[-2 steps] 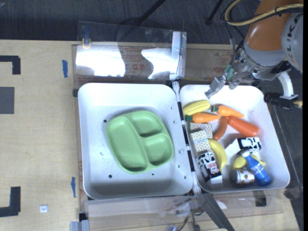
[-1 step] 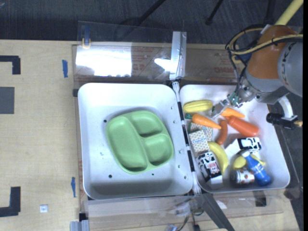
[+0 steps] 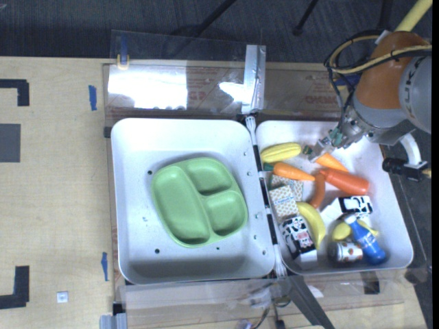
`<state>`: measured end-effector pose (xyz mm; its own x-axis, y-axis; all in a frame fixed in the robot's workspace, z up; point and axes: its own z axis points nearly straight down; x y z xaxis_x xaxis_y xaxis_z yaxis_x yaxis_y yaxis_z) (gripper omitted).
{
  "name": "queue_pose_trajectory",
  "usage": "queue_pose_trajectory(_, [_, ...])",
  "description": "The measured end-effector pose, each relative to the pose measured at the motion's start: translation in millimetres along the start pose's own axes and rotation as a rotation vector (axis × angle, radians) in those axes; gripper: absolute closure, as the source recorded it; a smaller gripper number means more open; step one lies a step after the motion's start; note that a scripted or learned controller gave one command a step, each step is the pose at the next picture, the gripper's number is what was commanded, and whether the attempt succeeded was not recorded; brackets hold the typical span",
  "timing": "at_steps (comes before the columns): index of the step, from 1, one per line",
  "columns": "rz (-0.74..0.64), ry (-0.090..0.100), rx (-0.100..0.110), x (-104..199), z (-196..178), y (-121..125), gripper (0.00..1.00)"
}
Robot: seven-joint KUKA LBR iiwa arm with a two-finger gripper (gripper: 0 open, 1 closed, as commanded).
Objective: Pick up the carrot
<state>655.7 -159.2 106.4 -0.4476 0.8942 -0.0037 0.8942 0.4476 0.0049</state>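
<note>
Three orange pieces lie in the right bin (image 3: 394, 204). A tapered carrot (image 3: 293, 172) lies left of centre, just under a yellow corn-like piece (image 3: 280, 152). A thicker orange-red piece (image 3: 345, 179) lies to its right, with a pointed orange end (image 3: 330, 161) above it. I cannot tell which parts belong to one object. My gripper (image 3: 328, 143) hangs low over the bin's back half, right above that pointed orange end and right of the yellow piece. Nothing visibly sits in its grasp.
The right bin also holds a banana (image 3: 313, 223), a small orange stick (image 3: 317, 192), a black-and-white box (image 3: 297, 236), a checked packet (image 3: 285, 199), a blue bottle (image 3: 369, 244) and a can (image 3: 348, 252). A green divided plate (image 3: 200, 199) lies in the left bin (image 3: 130, 184).
</note>
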Motion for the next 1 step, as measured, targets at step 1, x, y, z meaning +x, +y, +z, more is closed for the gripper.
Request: queue_pose_trajectory(1, [0.050, 0.000, 0.002, -14.1, -77.5, -10.5, 1.00])
